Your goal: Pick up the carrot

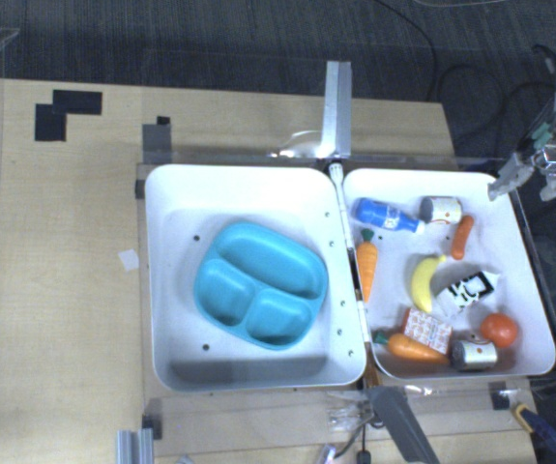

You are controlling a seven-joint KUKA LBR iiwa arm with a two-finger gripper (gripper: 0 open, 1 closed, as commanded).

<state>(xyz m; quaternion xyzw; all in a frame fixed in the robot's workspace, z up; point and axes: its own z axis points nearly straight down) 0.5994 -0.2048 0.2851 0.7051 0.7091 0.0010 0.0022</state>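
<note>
Three carrot-like pieces lie in the right bin (pixel 527 259). A slim carrot (pixel 365 269) with a green top rests along the left wall. A small one (pixel 462 237) lies beside a can near the back. A thick carrot (pixel 415 348) sits at the front left, touching a patterned box. My gripper (pixel 529 180) hovers over the bin's back right corner, well away from all three, open with nothing between its fingers.
The right bin also holds a blue bottle (pixel 386 215), a banana (pixel 424 280), a black-and-white item (pixel 471 288), a tomato (pixel 499 330), a patterned box (pixel 426 329) and two cans (pixel 474 354). A blue divided plate (pixel 260 284) lies in the left bin (pixel 176 220).
</note>
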